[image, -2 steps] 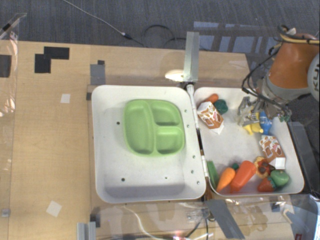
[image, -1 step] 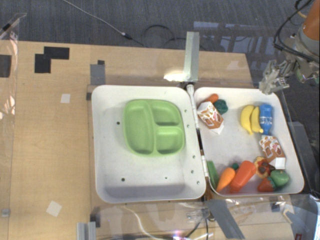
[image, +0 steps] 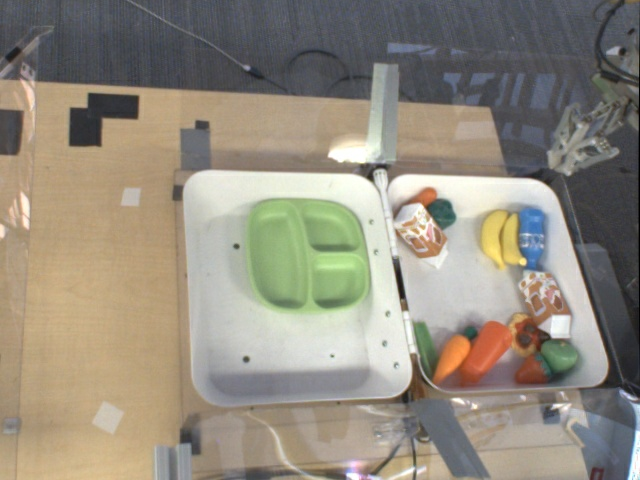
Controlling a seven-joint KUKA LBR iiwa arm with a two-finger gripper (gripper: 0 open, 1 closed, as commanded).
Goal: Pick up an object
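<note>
Wooden bench on dark grey carpet.

You are looking at a robotics lab test station. Evidence: 2 shallow white bins sit side by side on a light wooden bench, fixed with grey tape. The gripper hangs at the far right corner. The bin nearest it holds plastic toy food; the bin farther left holds a green divided tray. A loose cable crosses grey carpet beyond the bench.
</note>
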